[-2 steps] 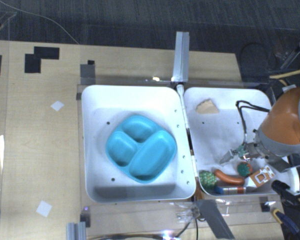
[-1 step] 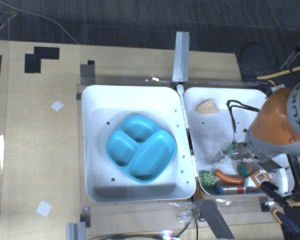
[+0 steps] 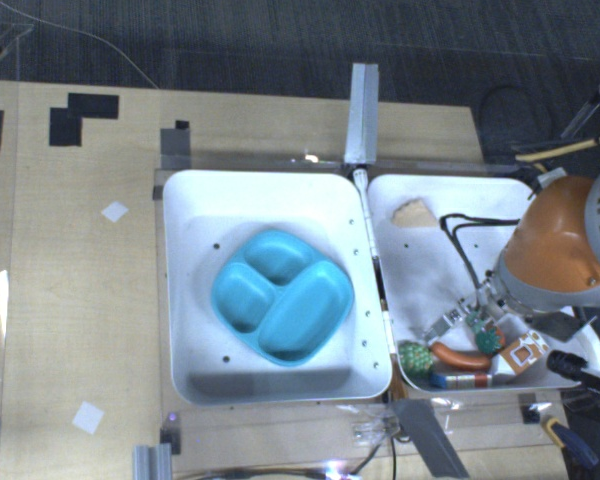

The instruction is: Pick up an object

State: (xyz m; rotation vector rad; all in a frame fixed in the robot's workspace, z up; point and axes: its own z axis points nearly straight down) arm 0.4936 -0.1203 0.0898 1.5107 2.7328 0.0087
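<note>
In the right bin [image 3: 420, 268], 4 small things crowd the near edge: a green bumpy piece [image 3: 415, 356] at the left, an orange-red sausage shape [image 3: 460, 356] lying flat beside it, a dark green piece [image 3: 488, 341] just right, and an orange-and-white block [image 3: 525, 350]. A tan lump [image 3: 413, 213] sits alone at the far side.

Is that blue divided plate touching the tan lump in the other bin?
Apart. The camera view shows the blue plate in the left bin and the tan lump across the divider.
</note>
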